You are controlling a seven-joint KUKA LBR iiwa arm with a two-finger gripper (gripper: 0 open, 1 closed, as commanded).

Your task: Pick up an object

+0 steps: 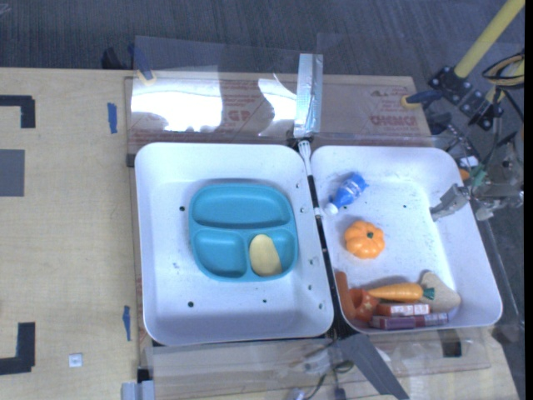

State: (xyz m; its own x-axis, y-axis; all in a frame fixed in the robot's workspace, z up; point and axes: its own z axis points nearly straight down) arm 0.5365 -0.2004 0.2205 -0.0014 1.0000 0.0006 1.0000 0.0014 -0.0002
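End effector (454,200) perhaps partly cut off at right edge.

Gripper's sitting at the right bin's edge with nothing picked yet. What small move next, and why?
Probably shift the gripper left, toward the orange pumpkin. It sits alone mid-bin in the right bin, apart from the blue bottle and the cluttered pile along the bin's near edge, so it looks like the easiest target.

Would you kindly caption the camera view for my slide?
Yellow item in blue tray, left bin; pumpkin, bottle, carrot in right bin.
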